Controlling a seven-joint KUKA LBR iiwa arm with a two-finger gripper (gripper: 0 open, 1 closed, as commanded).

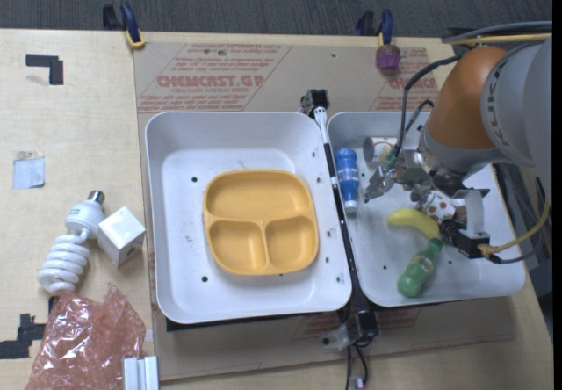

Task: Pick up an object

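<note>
Gripper (386,179) hovers low in the right bin (500,287), fingers apparently spread, empty; next, probably close on the blue bottle (348,174).

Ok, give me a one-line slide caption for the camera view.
Arm's gripper over right bin near blue bottle, banana, green bottle; yellow tray in left bin.

**Surface and material notes**

Both white bins (167,204) looked like smooth moulded plastic, faintly glossy. Yellow divided tray (261,222): matt plastic. Green bottle (418,268) and blue bottle (348,174): shiny plastic. Tabletop (70,133): pale, matt wood-grain board. Crinkled pink wrap (83,344) looked like glossy film. Spiral bulb (68,252): smooth white glass.
</note>
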